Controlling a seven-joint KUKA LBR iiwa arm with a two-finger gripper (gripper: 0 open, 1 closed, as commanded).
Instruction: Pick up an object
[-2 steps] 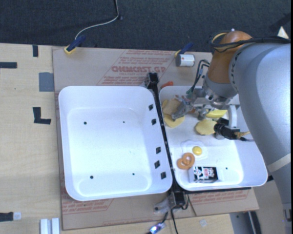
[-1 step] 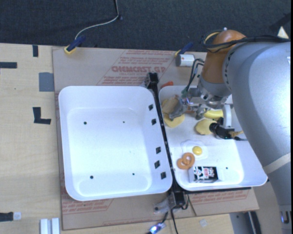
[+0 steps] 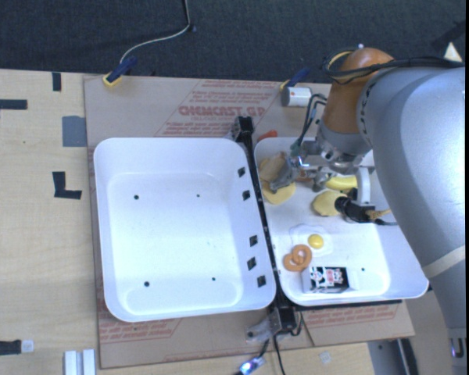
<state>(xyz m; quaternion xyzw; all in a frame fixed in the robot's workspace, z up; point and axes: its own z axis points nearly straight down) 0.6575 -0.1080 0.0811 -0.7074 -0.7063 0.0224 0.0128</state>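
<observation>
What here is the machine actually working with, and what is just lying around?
Part of the job:
- tool
- right bin
- yellow pieces
- orange ring
- fried-egg toy
- black-and-white card

Lying about:
- left bin
- white cable
- cardboard sheet

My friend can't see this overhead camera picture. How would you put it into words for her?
A grey robot arm reaches from the right into the right-hand white bin, its gripper low among yellowish objects near the far end. Closer to the camera lie an orange ring and a small black-and-white card. The left bin sits alongside.
</observation>
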